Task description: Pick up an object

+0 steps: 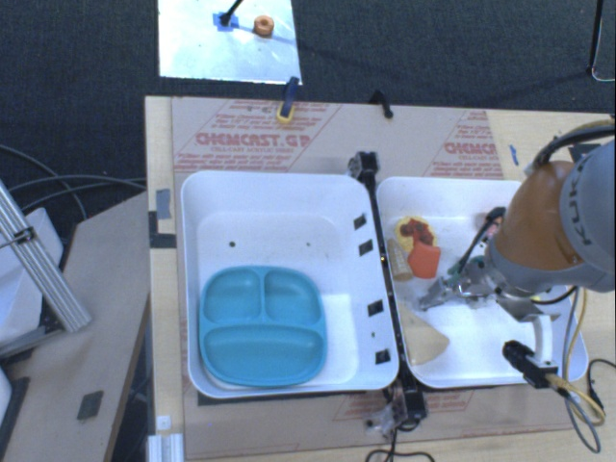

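Camera view: the arm (549,229) reaches in from the right over the right bin (481,369). The gripper (435,296) sits low in that bin, just below an orange block (424,259) and a red-and-yellow item (414,229); whether it is apart or together cannot be told. A tan wedge (423,340) lies nearby. A blue divided tray (262,325) rests in the left bin (279,195).

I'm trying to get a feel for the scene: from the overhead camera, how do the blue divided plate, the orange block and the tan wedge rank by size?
1. Blue divided plastic plate
2. Tan wedge-shaped piece
3. Orange block, partly overlapped, so only roughly smaller
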You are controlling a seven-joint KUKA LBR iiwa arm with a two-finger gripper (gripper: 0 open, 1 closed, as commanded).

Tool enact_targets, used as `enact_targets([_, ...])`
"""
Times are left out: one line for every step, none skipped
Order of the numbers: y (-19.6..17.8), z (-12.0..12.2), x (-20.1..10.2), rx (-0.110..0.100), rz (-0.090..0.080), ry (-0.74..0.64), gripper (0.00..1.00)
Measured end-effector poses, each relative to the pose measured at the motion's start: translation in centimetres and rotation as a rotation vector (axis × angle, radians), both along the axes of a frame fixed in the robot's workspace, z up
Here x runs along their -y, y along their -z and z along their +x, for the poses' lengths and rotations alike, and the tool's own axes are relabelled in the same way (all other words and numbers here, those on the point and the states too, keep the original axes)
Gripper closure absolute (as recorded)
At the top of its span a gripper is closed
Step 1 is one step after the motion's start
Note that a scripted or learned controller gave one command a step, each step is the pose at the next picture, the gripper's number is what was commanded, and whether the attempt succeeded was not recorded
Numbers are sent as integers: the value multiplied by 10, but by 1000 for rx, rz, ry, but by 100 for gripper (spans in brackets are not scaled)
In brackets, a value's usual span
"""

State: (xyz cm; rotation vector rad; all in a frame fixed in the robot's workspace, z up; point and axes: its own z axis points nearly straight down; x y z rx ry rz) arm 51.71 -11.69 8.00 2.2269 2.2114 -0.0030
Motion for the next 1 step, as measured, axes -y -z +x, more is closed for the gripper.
enact_targets([-73, 93, -34, 15, 3, -17, 0])
